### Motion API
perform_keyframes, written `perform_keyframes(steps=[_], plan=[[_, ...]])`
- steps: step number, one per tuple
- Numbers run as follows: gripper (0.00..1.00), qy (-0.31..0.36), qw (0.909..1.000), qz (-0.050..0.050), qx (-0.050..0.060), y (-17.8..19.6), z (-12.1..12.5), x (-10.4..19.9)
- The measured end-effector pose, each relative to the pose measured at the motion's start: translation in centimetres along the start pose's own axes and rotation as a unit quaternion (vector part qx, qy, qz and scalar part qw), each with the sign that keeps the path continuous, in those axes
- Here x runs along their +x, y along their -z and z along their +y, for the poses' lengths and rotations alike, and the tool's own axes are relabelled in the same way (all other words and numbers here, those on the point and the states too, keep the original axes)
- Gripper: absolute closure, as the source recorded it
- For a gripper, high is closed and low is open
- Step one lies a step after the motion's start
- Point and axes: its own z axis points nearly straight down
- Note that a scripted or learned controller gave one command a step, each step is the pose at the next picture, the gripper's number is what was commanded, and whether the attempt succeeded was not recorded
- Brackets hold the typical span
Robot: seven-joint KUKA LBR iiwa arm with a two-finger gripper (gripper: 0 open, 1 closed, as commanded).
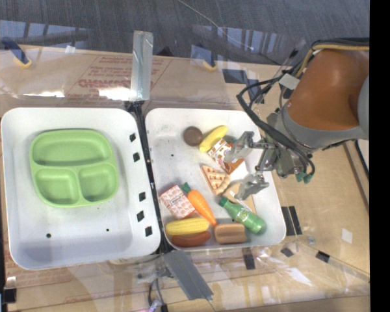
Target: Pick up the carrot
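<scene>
The carrot is orange with a green top and lies slanted in the lower middle of the right bin, between a red snack box and a green bottle. My gripper hangs over the right side of that bin, up and to the right of the carrot and apart from it. Its two fingers stand open, one finger toward the back and the other toward the front. No item is gripped between them; a waffle piece and an orange wedge lie beneath.
The right bin also holds a banana, a brown ball, a red-and-white packet, a corn cob, a hot dog and a brown roll. A green divided plate sits in the left bin.
</scene>
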Motion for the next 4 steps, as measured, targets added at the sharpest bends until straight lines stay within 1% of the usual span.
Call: perform_keyframes(steps=[1, 2, 3, 4], plan=[[0.00, 0.040, 0.9992, -0.002, 0.000, -17.0, 3.2, -2.1], [1.00, 0.045, 0.9990, 0.000, -0.001, -16.2, 3.5, -2.1], [1.00, 0.147, 0.9891, -0.007, 0.003, 4.3, 2.3, -1.8], [0.00, 0.147, 0.9891, -0.002, 0.000, 3.8, 2.3, -1.6]])
